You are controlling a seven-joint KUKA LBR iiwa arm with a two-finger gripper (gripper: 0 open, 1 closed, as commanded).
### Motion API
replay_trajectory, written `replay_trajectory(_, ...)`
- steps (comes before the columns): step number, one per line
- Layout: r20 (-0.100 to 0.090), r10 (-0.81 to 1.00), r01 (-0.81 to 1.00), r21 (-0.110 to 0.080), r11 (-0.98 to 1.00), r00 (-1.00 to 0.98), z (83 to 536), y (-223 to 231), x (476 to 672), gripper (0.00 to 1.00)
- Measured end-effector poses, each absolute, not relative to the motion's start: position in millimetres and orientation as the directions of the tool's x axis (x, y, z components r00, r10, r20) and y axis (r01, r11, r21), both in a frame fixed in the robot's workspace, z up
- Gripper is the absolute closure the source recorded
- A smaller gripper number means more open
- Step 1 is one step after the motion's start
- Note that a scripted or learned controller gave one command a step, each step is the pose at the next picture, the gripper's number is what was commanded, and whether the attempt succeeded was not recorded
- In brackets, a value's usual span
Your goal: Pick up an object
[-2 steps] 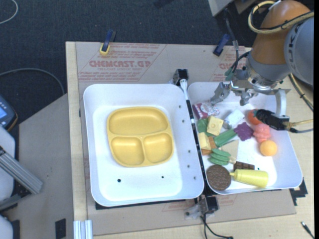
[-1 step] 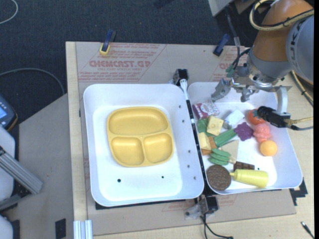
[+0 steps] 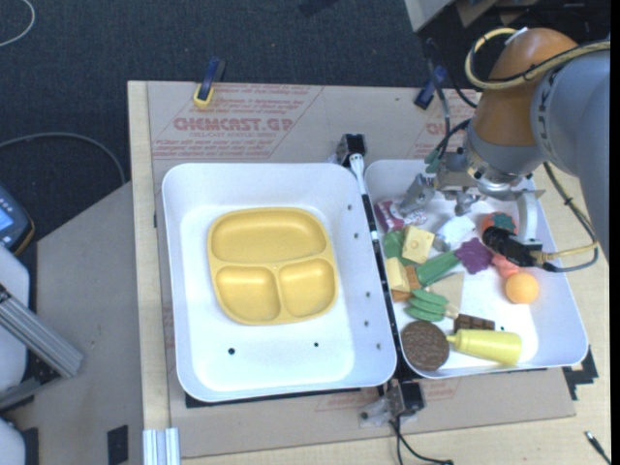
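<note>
In the right bin (image 3: 572, 332), crowded with toy food, the pincer (image 3: 448, 194) hangs over the far end, grip state impossible to tell, while the orange ball (image 3: 521, 288) looks light, smooth, best pinched across its middle.

The brown board (image 3: 262, 114) that covers the desk carries red printed lettering just behind the left white bin (image 3: 184, 289). The largest line reads roughly "CHEMCAST GP", though its last letters are faint. Smaller red lines run above and below it on the same board, too small to make out. Fainter red print beside the right bin (image 3: 562, 342) is unreadable.
</note>
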State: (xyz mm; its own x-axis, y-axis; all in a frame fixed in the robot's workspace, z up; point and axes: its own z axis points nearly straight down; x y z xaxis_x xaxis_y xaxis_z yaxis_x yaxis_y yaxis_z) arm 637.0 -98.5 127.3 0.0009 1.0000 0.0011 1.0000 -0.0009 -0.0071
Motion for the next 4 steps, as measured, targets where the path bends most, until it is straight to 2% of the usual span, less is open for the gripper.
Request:
replay_trajectory(1, 0.004, 1.0, 1.0, 0.01, -0.001, 0.0, 90.4, -96.9, 641.6, 0.0)
replay_trajectory(2, -0.003, 1.0, 1.0, 0.02, 0.001, -0.001, 104.4, -98.1, 643.8, 1.0)
replay_trajectory(3, -0.001, 1.0, 1.0, 0.006, 0.0, 0.0, 163.9, -99.3, 636.5, 1.0)
replay_trajectory(4, -0.002, 1.0, 1.0, 0.008, 0.001, -0.001, 222.3, -107.4, 643.2, 1.0)
